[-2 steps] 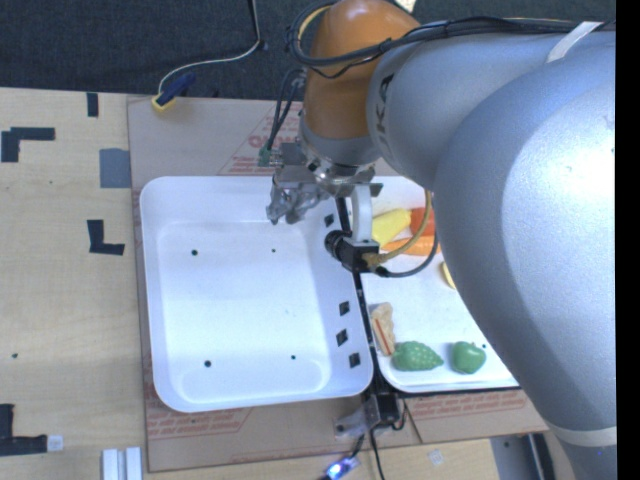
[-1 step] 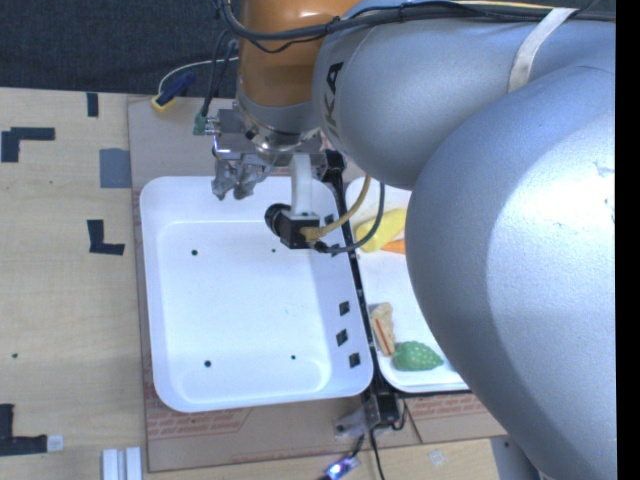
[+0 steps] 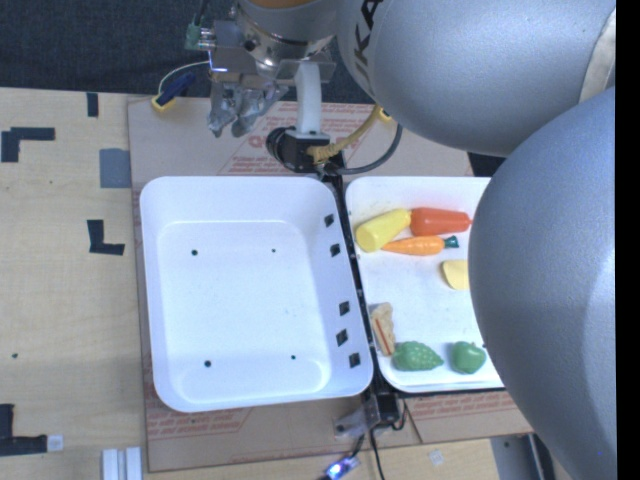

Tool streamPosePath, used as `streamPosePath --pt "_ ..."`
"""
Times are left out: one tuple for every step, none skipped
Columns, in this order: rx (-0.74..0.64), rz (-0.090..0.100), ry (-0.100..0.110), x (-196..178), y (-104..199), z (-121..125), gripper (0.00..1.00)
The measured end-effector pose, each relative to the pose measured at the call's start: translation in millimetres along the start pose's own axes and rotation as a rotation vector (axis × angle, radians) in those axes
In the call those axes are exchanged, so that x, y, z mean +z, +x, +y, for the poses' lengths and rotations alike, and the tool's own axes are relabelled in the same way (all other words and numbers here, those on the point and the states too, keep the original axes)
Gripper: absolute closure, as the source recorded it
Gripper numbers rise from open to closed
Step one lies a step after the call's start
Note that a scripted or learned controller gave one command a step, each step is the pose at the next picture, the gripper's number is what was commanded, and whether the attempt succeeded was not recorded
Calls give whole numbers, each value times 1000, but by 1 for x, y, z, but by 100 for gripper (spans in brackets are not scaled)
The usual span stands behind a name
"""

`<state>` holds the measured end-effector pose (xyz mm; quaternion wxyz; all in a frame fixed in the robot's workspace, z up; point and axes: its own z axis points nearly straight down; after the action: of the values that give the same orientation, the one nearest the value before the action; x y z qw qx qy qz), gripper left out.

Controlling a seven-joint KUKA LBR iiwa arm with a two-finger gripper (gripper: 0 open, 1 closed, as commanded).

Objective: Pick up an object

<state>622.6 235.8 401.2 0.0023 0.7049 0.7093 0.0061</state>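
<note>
Bench: pale wood top (image 3: 60, 268) with black tape marks (image 3: 30, 143); brown cardboard sheet (image 3: 200, 153) under both bins.
Right bin: white, shallow (image 3: 425, 303); holds all the toy food; its right part is hidden behind the arm.
Yellow corn (image 3: 383, 229): far-left area of the right bin, lying at a slant, close to the bin's left wall.
Red vegetable (image 3: 440, 220): far side of the right bin, lying on its side, one end touching the corn.
Carrot (image 3: 412, 247): right bin, just on the near side of the corn and red vegetable, lying flat; touching or not, can't tell.
Yellow piece (image 3: 456, 274): middle of the right bin, partly cut off by the arm.
Tan strip (image 3: 382, 328): near-left of the right bin, along its left wall.
Green bunch (image 3: 417, 355): near edge of the right bin, just beside the tan strip.
Green pepper (image 3: 466, 357): near edge of the right bin, beside the green bunch, apart from it.
Left bin: white (image 3: 240, 288), pressed against the right bin's left wall.
Gripper (image 3: 238, 118): up over the cardboard, beyond the far-left corner of the right bin, well apart from the food.
Grip state: cannot tell from this angle.
Arm (image 3: 480, 58): grey, fat, orange band at top, sweeping over the right bin's right side.
</note>
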Motion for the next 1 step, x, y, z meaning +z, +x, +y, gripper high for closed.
streamPosePath --pt "6 -11 27 171 -17 -27 100"
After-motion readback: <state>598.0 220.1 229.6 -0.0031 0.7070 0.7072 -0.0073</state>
